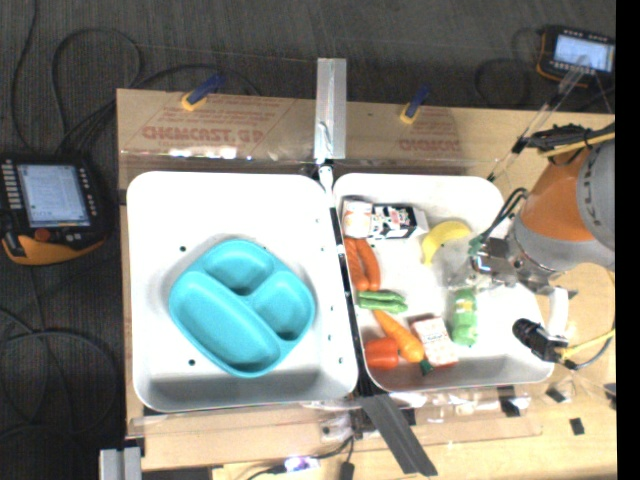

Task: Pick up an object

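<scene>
Clutter in right bin (490,193) is your main risk. Gripper (478,268) sits low at right of frame, beside banana (445,238) and above green bottle (463,316); you cannot tell jaw state. Carrots (398,333), milk carton (385,221), small box (432,340) crowd close. Expect glancing contact, slip, or two items nudged together. Blue tray (240,303) lies apart in left bin (150,218).

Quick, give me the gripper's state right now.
Gripper: low over the right bin, between the banana and the green object; nothing seen held.
</scene>
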